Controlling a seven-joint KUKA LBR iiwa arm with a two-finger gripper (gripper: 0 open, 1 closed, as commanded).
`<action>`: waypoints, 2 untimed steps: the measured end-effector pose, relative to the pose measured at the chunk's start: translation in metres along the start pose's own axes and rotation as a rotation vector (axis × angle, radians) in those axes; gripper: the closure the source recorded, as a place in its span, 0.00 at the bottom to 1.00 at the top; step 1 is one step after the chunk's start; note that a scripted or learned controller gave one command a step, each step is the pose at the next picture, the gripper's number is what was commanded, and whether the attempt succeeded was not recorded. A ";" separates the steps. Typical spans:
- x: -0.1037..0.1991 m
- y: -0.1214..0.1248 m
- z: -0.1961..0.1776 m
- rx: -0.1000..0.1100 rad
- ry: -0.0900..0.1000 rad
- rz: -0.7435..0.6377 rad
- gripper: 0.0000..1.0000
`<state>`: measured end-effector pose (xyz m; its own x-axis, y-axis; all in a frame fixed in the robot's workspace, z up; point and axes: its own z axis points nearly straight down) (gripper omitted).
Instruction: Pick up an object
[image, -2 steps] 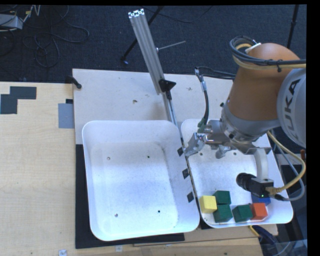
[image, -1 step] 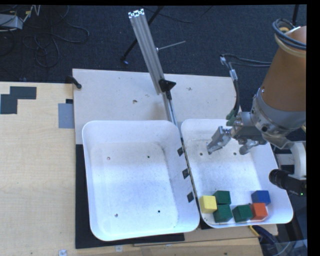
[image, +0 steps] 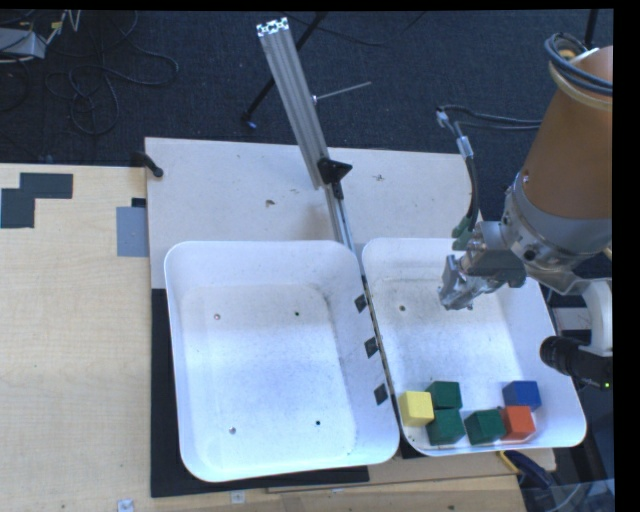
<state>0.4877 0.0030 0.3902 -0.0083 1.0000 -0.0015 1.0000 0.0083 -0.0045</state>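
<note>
— Camera view gives us the gripper (image: 460, 297) over the upper middle of the right bin (image: 565, 430), well apart from the blocks. Can we tell how its fingers stand?

— We cannot tell; they look like one grey mass, and we see nothing between them.

— Where are the things to pick?

— All in the near corner of the right bin: a yellow cube (image: 416, 407), two green cubes (image: 445, 394) touching it, a third green cube (image: 485, 427), an orange cube (image: 518, 422) and a blue cube (image: 522, 394).

— What can go wrong, in our opinion?

— They sit packed, and close to the bin wall. We fear a finger lands on a neighbour and pushes the cubes away, or hits the rim.

— And the long axis?

— Cubes have none; only their faces matter, and each is turned a little differently.
</note>
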 end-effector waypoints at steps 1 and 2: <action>-0.017 0.064 -0.088 -0.012 0.000 0.002 1.00; -0.026 0.111 -0.154 -0.010 0.000 0.001 1.00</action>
